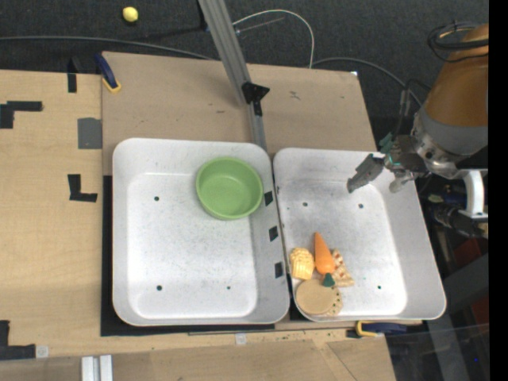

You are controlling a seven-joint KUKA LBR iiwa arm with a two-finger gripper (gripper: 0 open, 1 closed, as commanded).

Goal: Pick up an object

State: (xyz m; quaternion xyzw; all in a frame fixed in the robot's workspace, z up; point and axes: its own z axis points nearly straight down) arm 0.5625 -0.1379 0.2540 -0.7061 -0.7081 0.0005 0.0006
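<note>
An orange carrot [321, 253] lies in the right bin [397, 236] near its front left, beside a yellow corn piece [301, 263] and a round tan cookie [317, 298]. A green bowl [229, 187] sits upright in the left bin [159, 244] at its back right. My gripper [379, 173] hovers over the back right part of the right bin, well behind and to the right of the carrot group. Its two grey fingers are spread apart with nothing between them.
A slanted grey pole [230, 54] rises behind the bins where they meet. Cables run across the bench at the back. A small yellow ball [130, 13] lies on the floor far back left. A bare stretch of the right bin lies under the gripper.
</note>
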